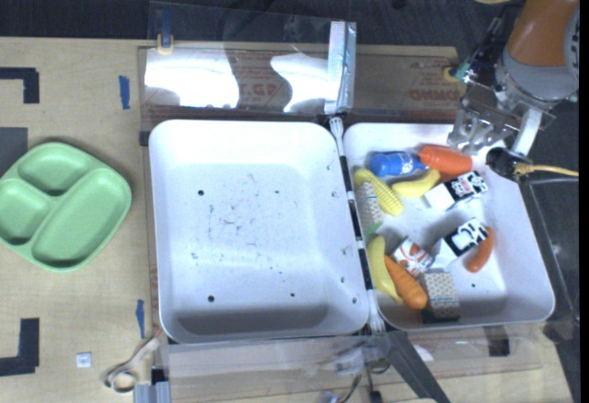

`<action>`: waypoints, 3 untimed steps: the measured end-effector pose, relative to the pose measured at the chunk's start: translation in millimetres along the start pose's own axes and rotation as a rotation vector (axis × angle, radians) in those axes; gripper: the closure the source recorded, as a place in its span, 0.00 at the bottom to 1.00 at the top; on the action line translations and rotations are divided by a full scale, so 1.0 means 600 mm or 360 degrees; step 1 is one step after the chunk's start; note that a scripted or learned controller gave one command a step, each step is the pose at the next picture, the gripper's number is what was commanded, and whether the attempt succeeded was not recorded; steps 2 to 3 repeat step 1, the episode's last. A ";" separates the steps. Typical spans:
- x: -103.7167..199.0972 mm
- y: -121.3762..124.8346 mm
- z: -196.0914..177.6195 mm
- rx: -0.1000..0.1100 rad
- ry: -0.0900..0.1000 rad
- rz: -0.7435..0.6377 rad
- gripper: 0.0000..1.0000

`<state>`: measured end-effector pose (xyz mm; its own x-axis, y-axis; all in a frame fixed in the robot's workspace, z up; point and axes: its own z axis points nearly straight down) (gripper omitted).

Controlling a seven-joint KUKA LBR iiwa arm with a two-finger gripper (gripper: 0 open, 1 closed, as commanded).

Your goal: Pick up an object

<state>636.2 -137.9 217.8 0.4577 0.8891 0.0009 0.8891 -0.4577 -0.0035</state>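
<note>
Reaching in from the upper right of the frame, the arm [543, 33] is cut off at the edge, so just its orange band and grey wrist are seen, with yellow cables looping above it. The gripper [474, 132] hangs over the far rim of the right bin [538, 291], its metal fingers pointing down near the bin's upper right corner; they are small and blur into the white rim, so whether they are apart or together cannot be told, and nothing is seen between them. The graspable things all lie in the right bin: a blue object [394, 162] and an orange carrot-like piece [444, 158] near the top, a banana [419, 184] just below them, a corn cob [379, 192] along the left wall, two black-and-white blocks [469, 187] in the middle and right, an orange sausage shape [479, 253], another carrot [407, 283] overlapping a yellow piece [376, 259], and a grey sponge-like block [443, 293] at the bottom. The left bin [175, 162] sits in the centre. A green divided plate [63, 204] rests at the far left on the bench [74, 79].
</note>
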 end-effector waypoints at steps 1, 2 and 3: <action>0.048 -0.042 -0.024 -0.0001 -0.0001 -0.0357 1.00; 0.048 -0.042 -0.024 -0.0001 -0.0001 -0.0357 1.00; 0.048 -0.042 -0.024 -0.0001 -0.0001 -0.0357 1.00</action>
